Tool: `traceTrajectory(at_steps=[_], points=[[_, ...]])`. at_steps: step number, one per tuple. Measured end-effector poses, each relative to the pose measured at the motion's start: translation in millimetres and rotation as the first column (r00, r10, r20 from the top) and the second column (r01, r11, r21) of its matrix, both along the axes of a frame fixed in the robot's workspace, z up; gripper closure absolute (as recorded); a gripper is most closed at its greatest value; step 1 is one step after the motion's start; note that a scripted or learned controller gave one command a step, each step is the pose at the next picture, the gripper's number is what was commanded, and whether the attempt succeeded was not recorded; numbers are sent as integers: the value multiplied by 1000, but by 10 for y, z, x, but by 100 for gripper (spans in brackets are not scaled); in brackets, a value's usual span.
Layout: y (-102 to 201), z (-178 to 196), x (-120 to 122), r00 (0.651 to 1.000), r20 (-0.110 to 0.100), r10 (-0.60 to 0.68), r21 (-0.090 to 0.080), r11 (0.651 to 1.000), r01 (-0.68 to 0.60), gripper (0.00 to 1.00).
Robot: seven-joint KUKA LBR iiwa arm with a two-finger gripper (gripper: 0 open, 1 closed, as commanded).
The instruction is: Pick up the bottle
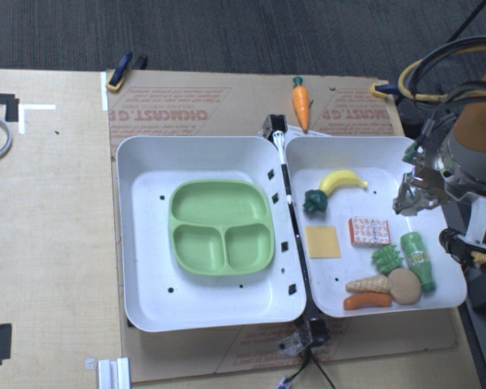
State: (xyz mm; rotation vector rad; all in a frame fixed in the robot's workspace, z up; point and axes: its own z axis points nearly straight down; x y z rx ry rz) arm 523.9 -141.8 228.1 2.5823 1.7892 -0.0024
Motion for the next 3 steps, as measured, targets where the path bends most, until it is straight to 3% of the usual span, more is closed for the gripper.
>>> traceTrajectory(at_steps=[1, 2, 3], points=[[1138, -157, -345, 998, -2, 67, 1, 998, -67, 100], [1684, -365, -470, 995, -2, 103, 1, 995, -103, 100], [2338, -364, -469, 998, -1, 56, 0, 998, -56, 100]])
